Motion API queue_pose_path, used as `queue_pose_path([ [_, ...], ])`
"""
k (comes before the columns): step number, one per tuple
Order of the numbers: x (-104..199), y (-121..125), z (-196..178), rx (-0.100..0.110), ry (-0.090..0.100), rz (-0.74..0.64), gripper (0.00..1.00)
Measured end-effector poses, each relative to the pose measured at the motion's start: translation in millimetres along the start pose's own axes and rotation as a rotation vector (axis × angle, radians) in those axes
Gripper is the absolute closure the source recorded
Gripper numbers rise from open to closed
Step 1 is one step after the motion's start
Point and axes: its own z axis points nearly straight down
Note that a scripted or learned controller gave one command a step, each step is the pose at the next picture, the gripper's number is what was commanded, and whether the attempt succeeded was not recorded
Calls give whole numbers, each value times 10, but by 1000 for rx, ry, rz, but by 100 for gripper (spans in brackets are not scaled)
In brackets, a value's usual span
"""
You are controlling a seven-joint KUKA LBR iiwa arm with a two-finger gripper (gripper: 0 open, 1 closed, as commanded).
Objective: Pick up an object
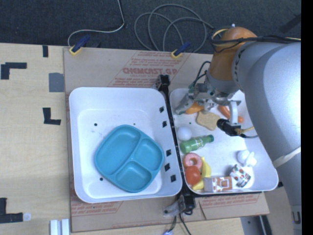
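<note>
Camera view: hand low in the right bin's far end, over a toast slice; its opening cannot be told. Reaching step; next, descend and close.

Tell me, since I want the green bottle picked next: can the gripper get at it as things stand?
Probably yes. The green bottle lies on its side with nothing on top of it, and the gripper hovers just beyond it in the same bin.
</note>
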Motion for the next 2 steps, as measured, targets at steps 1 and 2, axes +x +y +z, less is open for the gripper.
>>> queue_pose_path([
  [1, 5, 0, 0, 0, 0, 0, 0],
  [2, -35, 3, 4, 2, 8, -3, 0],
])
